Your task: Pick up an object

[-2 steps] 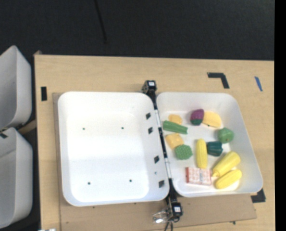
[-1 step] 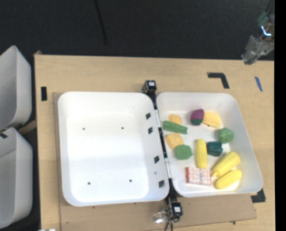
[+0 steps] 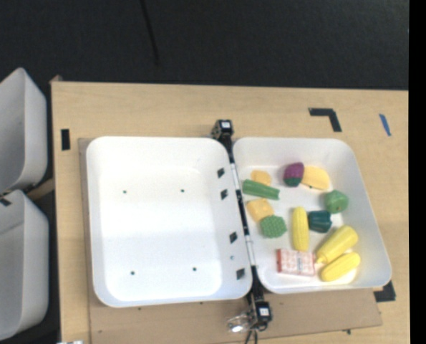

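In the right bin (image 3: 341,146), on the side from which the arm reaches in, about a dozen small toy foods lie close together. The left bin (image 3: 155,149) lies beyond it from that side. A yellow corn cob (image 3: 299,228) lies near the middle, its long axis running front to back, with a teal block (image 3: 318,221) just beside it. A green pod (image 3: 260,189) lies crosswise near the dividing wall. A red and white box (image 3: 296,263) sits near the front rim. The purple piece (image 3: 293,173) at the back has more open room. The gripper's state cannot be told.
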Controlling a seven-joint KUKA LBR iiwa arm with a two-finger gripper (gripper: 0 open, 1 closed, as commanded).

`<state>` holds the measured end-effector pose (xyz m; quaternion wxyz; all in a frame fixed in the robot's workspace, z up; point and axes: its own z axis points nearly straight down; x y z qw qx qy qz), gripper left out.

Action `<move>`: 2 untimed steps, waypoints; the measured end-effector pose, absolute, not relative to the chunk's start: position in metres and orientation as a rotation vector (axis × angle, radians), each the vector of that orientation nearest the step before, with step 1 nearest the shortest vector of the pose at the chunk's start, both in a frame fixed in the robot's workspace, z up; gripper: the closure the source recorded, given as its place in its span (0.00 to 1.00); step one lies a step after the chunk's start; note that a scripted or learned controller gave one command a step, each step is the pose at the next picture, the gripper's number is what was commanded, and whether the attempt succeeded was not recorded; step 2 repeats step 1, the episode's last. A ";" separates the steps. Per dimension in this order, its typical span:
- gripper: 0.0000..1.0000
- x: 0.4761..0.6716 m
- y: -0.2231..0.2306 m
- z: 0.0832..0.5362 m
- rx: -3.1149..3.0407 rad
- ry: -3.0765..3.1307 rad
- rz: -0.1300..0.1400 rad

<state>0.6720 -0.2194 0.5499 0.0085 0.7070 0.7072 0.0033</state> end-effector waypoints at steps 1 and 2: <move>1.00 0.689 -0.209 0.429 2.225 2.229 -0.010; 1.00 0.689 -0.209 0.429 2.225 2.229 -0.010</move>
